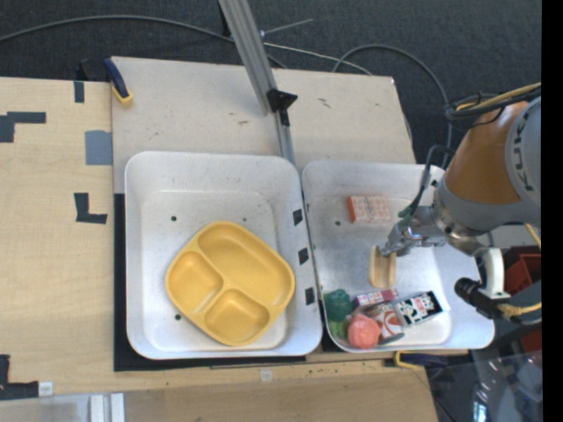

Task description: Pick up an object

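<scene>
Camera view: The arm (493,170) reaches in from the right over the right bin (352,178). The pincer (392,248) hangs low inside this bin, directly above a tan block (382,271) that lies on the bin floor. The block's top end sits at or just under the pincer's tip. Whether the two touch cannot be told, and whether the pincer is spread or pressed together cannot be told either, because the wrist hides that part.

Other candidates lie around the pincer. A pink-and-white packet (368,207) rests just beyond it, toward the far wall of the bin. On the near side, past the tan block, a cluster lies against the near wall: a green piece (338,305), a red ball (362,331) and a black-and-white carton (419,307). The yellow divided tray (230,281) sits well off to the pincer's side in the left bin (141,174).

Step in hand: judged from the pose, this is the descent onto the tan block. Nothing is seen held.

Next move: the pincer needs to straddle the block, close firmly, then lift straight up. A grip at the block's end alone may let it tip out.
</scene>
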You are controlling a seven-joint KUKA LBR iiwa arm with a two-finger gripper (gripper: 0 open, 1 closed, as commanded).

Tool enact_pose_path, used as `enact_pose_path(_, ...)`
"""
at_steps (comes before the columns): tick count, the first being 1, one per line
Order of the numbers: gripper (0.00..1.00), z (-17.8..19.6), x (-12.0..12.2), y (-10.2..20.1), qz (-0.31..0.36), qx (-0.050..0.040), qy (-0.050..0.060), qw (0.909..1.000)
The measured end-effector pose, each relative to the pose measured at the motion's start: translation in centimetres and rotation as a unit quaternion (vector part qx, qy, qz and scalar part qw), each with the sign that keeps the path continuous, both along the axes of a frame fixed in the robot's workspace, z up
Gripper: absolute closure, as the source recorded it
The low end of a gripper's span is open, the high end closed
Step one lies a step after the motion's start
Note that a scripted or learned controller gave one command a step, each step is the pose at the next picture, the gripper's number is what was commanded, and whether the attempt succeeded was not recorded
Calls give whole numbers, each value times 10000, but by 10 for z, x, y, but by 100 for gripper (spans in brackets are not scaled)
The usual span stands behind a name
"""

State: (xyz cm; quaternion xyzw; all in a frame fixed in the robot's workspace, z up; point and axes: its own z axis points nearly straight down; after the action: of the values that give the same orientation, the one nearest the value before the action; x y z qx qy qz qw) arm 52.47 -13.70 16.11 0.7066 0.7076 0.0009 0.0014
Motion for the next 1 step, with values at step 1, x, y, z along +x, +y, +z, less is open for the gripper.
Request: enact_pose_path(1,100,53,9,7,8,-1,-6,10000)
